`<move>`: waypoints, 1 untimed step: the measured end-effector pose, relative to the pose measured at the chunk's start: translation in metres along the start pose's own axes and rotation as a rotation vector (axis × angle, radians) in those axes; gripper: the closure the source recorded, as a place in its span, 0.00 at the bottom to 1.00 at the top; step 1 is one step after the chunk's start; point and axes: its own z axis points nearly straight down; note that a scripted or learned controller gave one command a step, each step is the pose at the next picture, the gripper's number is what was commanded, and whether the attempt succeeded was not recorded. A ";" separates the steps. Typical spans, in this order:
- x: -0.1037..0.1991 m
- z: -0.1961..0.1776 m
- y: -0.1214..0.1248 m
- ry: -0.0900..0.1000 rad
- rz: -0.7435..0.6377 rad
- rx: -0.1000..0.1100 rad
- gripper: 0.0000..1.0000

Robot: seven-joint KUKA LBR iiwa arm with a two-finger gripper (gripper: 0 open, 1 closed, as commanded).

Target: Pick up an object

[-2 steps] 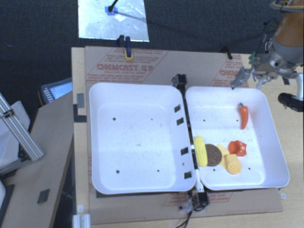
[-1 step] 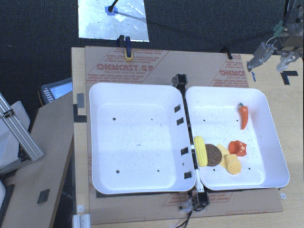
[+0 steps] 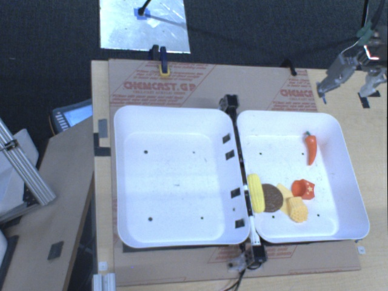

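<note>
1. up at the top right, the gripper point(image 3: 350, 85) hangs over the worktop's point(image 3: 254, 80) back edge, beyond the far rim of the right bin point(image 3: 339, 180) and clear of everything in it.
2. its two fingers point(image 3: 324, 88) stand apart with bare gap between them; nothing is held.
3. the objects sit in the right bin. an orange-red chili pepper point(image 3: 311, 148) lies alone near the far right part, its dark stem pointing away from the camera.
4. nearer the front, a cluster: a yellow corn cob point(image 3: 255, 193) lies along the left wall, just beside the divider between the bins.
5. a round brown patty point(image 3: 271, 197) touches the corn on its right side.
6. a pale yellow piece point(image 3: 284, 191) peeks out behind the patty; what it is cannot be told.
7. a yellow-orange chunk point(image 3: 296, 209) sits just right of the patty, at the front of the group.
8. a small red piece point(image 3: 303, 188) rests just behind that chunk.
9. the left bin point(image 3: 173, 174) lies beside the right one, their inner rims touching along a row of dark clips point(image 3: 231, 155).
10. a yellow clamp point(image 3: 163, 66) grips the brown board at the back.
</note>
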 end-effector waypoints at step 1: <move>0.027 -0.007 -0.033 -0.001 0.004 0.007 0.00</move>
